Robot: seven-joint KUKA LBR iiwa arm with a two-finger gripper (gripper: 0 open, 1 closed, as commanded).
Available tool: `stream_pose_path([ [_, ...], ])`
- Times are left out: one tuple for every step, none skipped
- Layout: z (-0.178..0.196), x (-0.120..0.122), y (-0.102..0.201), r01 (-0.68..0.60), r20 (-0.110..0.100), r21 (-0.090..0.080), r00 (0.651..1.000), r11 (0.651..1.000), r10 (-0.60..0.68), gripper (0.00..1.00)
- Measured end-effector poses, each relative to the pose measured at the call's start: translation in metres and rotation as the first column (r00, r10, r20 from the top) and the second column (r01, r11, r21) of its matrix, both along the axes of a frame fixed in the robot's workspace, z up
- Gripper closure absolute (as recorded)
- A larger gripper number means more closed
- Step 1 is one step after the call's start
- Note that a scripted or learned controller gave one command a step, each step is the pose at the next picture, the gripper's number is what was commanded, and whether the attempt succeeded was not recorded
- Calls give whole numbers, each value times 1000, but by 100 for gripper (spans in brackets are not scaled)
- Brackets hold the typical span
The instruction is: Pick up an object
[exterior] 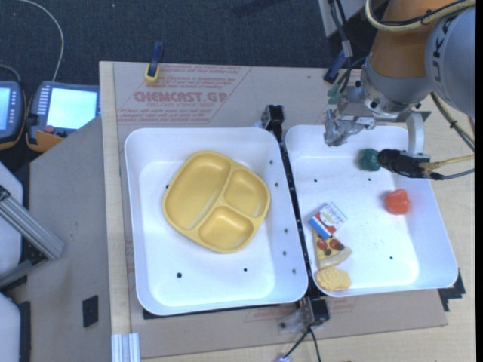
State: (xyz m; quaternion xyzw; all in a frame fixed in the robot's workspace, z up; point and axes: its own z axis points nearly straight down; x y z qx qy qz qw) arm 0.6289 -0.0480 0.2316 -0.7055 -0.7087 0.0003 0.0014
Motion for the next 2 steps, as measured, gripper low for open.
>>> stream_pose_path([
  [-9, 3, 62, -2, 0, 1, 1000, 1000, 2, 100],
  [-10, -1, 125, -1, 1, 0, 1000, 1000, 1, 100],
])
